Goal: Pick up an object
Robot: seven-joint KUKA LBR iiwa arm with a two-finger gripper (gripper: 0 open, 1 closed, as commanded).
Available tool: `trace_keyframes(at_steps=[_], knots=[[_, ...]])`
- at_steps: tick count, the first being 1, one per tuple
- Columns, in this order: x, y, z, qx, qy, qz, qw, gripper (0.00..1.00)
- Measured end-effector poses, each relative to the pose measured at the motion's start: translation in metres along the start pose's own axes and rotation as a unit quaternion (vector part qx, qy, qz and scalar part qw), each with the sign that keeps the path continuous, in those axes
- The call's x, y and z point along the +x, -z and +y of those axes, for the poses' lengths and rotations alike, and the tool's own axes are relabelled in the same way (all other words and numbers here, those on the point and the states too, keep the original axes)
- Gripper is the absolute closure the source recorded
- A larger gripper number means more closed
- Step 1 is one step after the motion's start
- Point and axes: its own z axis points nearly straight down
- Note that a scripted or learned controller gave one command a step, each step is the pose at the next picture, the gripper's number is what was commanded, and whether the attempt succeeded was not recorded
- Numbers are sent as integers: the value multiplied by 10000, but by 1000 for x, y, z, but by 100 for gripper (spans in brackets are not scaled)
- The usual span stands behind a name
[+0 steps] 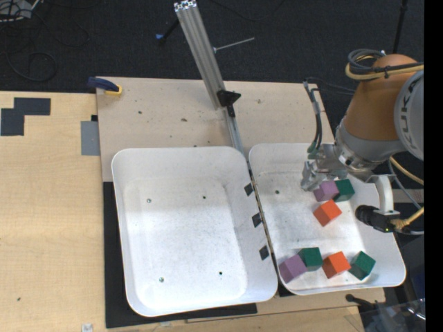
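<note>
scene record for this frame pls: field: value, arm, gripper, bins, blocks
arm: KUKA arm reaching in from the view's right, over the right bin
gripper: gripper low over the right bin, beside a purple block; no block seen between its fingers
blocks near gripper: purple block touching a green block; orange block just below them
blocks at near edge: purple, green, orange, green
left bin: left bin, white
</note>
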Motion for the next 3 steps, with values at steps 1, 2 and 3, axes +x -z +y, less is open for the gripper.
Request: trace_keyframes(at_steps=[1, 2, 3], knots=[[61, 6, -14, -1, 2, 1, 10000, 100], [111, 20, -23, -14, -1, -4, 10000, 100], [171, 27, -33, -15, 7, -4, 10000, 100]])
